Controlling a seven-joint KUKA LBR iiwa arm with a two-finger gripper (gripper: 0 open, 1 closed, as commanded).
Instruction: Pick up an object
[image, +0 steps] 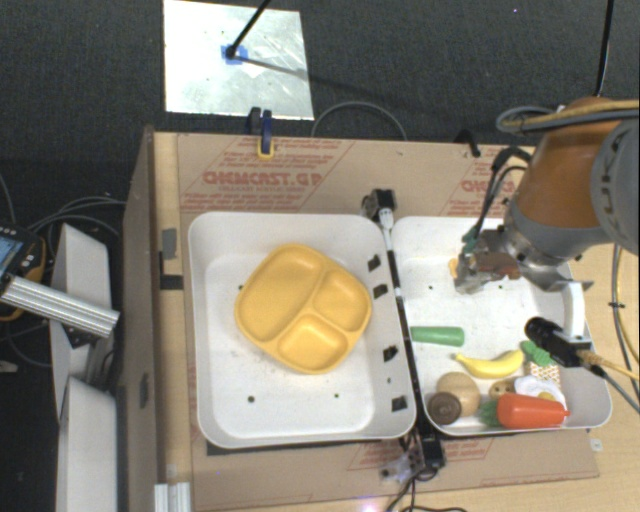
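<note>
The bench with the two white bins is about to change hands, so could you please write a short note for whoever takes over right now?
Gripper: low over the upper part of the right bin; finger state unclear, nothing visibly held.
Right bin, near its front: green block, banana, brown round object, orange-red carrot-like toy, plus a few small pieces beside them.
Left bin: yellow divided plate.
Done: no pick visible yet.
Left: grasp one object and lift it.
</note>
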